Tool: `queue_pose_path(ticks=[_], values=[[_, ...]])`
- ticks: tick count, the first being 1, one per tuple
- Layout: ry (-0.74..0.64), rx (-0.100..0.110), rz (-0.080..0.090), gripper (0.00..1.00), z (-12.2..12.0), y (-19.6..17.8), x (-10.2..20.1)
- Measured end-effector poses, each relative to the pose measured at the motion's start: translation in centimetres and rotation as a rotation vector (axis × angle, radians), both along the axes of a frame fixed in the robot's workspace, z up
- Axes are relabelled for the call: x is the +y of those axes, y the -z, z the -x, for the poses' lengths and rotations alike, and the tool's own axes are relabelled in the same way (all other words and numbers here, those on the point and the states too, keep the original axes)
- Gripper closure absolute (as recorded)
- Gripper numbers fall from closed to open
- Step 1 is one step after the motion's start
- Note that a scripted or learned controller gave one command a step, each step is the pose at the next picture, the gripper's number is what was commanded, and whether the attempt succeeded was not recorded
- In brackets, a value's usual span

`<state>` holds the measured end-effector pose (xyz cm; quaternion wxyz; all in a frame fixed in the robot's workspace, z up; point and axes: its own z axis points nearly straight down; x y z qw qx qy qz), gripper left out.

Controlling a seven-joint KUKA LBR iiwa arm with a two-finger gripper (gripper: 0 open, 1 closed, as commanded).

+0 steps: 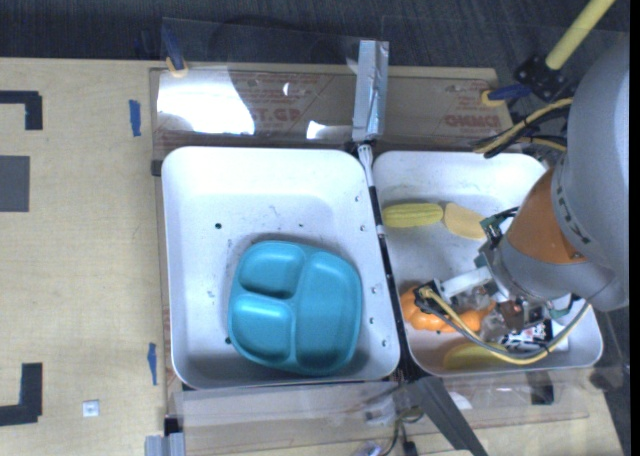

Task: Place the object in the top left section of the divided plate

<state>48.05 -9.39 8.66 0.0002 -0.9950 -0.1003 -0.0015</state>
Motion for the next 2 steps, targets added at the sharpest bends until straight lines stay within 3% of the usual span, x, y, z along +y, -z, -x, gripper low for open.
queue_pose_path(ticks=[2], values=[[0.0, 0.0, 0.002, 1.0, 0.0, 0.0, 0.05]])
